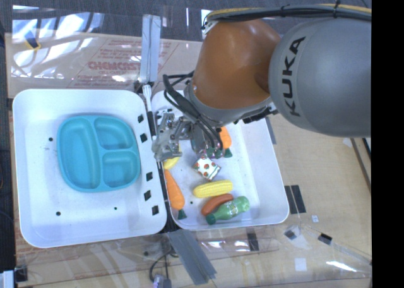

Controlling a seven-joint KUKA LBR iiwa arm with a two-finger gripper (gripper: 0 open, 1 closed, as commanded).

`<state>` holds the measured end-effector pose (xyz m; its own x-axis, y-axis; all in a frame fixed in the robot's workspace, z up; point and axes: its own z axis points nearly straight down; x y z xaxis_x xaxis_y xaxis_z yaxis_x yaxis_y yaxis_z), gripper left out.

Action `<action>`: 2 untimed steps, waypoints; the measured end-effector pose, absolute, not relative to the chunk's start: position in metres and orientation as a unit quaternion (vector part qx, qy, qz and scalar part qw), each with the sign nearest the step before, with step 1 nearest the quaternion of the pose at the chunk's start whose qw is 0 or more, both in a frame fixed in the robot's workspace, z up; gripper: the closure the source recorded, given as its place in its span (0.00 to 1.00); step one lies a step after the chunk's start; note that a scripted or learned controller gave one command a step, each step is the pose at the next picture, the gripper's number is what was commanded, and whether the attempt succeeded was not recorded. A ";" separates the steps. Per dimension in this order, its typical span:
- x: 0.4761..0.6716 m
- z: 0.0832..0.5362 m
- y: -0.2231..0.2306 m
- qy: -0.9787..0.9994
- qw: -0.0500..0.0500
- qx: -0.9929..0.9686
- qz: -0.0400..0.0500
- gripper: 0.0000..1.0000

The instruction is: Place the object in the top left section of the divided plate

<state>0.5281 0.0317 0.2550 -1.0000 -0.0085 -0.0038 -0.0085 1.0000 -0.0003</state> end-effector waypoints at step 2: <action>0.542 0.212 0.124 0.992 0.001 -0.128 0.000 1.00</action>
